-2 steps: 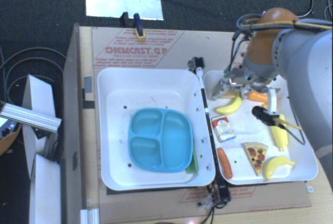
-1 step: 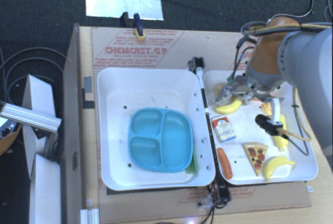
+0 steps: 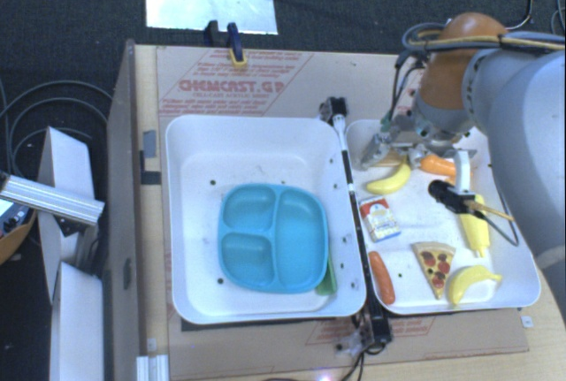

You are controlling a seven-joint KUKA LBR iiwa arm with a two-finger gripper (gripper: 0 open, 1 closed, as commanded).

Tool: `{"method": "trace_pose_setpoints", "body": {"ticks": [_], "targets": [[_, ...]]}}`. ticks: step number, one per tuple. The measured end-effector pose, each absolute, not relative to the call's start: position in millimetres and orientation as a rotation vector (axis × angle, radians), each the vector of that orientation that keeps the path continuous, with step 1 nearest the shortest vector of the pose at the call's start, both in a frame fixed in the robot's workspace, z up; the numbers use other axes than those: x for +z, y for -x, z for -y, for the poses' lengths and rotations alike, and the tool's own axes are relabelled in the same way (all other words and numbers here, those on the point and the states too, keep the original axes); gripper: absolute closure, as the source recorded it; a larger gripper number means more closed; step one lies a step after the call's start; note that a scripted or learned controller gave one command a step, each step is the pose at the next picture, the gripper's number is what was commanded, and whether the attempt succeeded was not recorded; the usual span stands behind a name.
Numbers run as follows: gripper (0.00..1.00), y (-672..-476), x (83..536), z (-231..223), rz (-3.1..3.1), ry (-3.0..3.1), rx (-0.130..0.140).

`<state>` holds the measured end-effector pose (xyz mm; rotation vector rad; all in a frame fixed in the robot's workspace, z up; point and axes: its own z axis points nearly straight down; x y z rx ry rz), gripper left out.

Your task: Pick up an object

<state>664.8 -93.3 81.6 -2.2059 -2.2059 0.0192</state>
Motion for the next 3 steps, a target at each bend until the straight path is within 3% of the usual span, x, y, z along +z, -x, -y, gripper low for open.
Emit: {"method": "trace_pose_setpoints", "body": {"ticks": [1,2,3], "targets": [[0.0,-641.4,84.4,90.3,2.222,2.221,0.001],[0.0,-668.6,83.8,90.2,2.223,2.213,0.001],[0.0,-633.1,84.4,100.2,2.221,2.221,0.002]]}}
